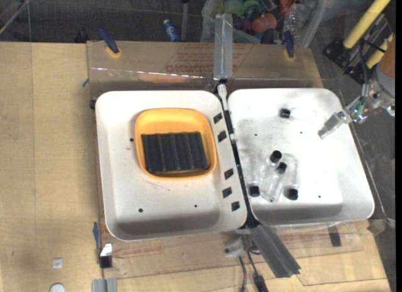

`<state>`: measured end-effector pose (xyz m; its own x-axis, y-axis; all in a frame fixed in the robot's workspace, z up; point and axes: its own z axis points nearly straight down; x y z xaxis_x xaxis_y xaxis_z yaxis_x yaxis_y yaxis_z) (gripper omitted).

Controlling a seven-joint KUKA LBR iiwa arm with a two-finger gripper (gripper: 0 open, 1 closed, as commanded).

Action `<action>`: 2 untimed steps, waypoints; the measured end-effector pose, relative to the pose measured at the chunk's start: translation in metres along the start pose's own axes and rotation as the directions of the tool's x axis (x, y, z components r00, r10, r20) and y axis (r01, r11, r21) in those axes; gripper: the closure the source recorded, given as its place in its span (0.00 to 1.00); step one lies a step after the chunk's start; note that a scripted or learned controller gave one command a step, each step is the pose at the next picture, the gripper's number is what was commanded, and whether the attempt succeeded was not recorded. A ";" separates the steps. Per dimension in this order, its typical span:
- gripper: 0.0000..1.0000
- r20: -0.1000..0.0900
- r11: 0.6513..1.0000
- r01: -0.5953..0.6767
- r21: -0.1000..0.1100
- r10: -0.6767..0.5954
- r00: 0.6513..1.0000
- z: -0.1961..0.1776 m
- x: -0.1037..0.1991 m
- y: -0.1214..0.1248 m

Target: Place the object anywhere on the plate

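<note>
Your object (274, 173) is a clear, see-through piece with black caps or wheels, lying in the right bin (326, 203) toward its 7 o'clock corner. It looks like light, stiff plastic: slick, hard to read against the white floor, and apt to skid or roll if nudged. I'd take hold across the clear middle body, between the black ends. A small black bit (284, 113) lies apart at 12 o'clock. The orange plate (146, 121), carrying a dark ribbed block (174, 151), sits in the left bin (116, 190). The gripper (342, 119) hangs at the right bin's 2 o'clock edge, and you cannot tell its opening from here.
</note>
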<state>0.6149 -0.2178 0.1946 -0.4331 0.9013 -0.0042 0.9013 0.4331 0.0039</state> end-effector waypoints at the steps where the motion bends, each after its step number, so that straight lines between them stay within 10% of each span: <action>1: 0.00 0.002 0.946 0.324 -0.001 -0.324 0.946 -0.009 -0.009 0.011; 2: 0.00 0.004 0.799 0.602 -0.002 -0.602 0.799 -0.022 -0.020 0.037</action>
<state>0.6565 -0.2202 0.2169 -0.8884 0.4590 -0.0093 0.4590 0.8885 0.0028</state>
